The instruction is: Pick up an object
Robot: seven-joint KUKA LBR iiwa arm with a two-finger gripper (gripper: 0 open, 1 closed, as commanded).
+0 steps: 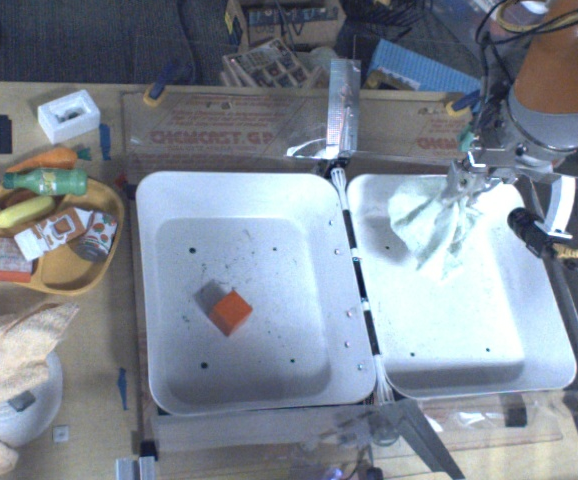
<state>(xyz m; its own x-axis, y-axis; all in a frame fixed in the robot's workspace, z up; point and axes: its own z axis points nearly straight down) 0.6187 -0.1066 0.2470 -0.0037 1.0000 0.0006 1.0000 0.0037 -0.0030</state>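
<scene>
The fingers (466, 181) of the gripper (472, 178) are pinched on the top of one pale cloth (431, 226), which hangs down from them over the right bin (529, 358).

From the left of the bench: one yellow bowl (69, 280) holds one orange carrot (47, 158), one green bottle (47, 181), one yellow banana (14, 214) and a few small packets which cannot be counted for sure. Above the bowl stands one small white box (68, 116). Below it lies one beige cloth (14, 353).

There are two white bins. The left bin (169, 218) holds one orange block (232, 312) near its middle, touching a small grey piece on its left. The right bin has the pale cloth in its upper half, near the far wall. The grey arm (559, 58) with one orange band comes in from the upper right corner.
</scene>
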